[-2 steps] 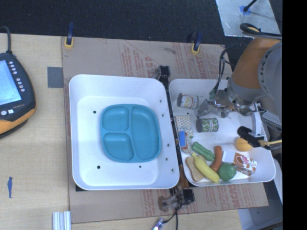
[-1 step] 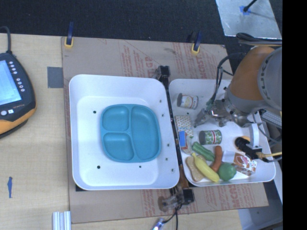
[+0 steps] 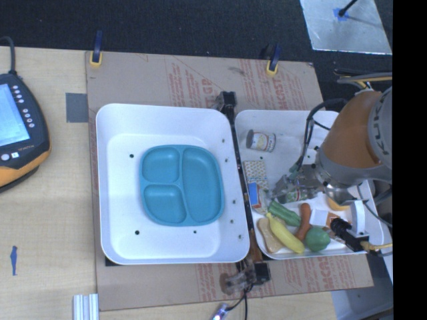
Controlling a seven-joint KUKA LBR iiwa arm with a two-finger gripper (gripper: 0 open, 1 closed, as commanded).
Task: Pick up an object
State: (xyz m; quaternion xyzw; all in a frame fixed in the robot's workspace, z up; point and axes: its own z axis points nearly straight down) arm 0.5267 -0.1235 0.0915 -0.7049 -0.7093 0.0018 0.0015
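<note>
Toy food clutter in right bin [image 3: 287,120]: banana [image 3: 285,233], green cucumber [image 3: 285,213], carrot [image 3: 305,220], lime [image 3: 317,239], small can [image 3: 261,141] farther back. Claw [image 3: 298,187] low over cluttered middle, just behind cucumber; open or closed, cannot tell. Blue divided plate [image 3: 181,183] in left bin [image 3: 110,179]. Risk: crowded pieces, likely slip, nudge or double grab.

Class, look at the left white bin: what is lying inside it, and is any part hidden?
Inside the left bin lies one blue divided plate, three compartments, fully visible. What is beneath the plate cannot be seen.
</note>
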